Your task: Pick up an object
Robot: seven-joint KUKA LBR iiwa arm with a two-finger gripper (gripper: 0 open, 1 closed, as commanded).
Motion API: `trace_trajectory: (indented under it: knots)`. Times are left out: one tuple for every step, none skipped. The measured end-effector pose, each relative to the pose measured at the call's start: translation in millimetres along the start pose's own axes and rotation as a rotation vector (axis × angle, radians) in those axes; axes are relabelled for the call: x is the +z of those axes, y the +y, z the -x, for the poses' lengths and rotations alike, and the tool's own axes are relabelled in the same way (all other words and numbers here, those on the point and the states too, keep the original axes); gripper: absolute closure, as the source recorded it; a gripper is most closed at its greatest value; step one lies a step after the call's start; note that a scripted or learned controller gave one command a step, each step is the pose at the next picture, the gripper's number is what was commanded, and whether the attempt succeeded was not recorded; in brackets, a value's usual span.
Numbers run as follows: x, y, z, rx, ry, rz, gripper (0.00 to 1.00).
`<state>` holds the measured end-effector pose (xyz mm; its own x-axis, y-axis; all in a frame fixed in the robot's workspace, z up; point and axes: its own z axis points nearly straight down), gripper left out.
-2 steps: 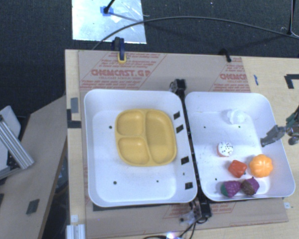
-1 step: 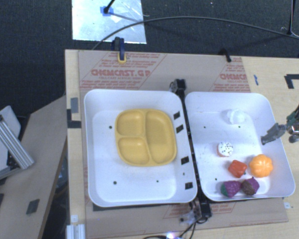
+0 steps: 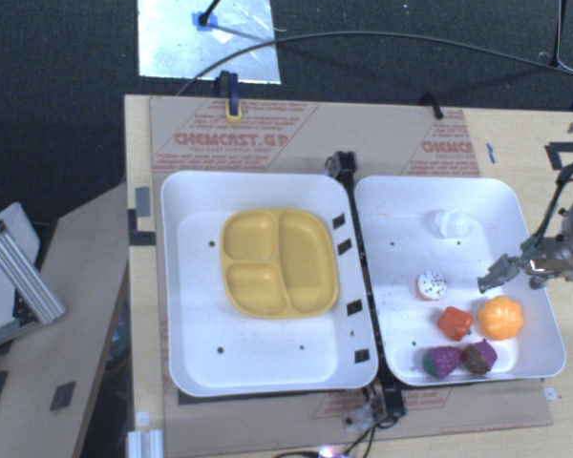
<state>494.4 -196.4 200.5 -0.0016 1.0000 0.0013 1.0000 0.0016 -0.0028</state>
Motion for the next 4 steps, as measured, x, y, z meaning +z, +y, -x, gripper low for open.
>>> trace_trajectory:
  knots:
    - [44.6,6.4,4.4,0.001,-0.001,0.002,0.00]
    - [86.1,4.9,4.3,0.001,-0.001,0.003,0.00]
    - [73.6,5.9,4.8,0.001,-0.003,0.006,1.00]
    - [9.3,8.4,3.8,-0.003,-0.004,0.010,1.00]
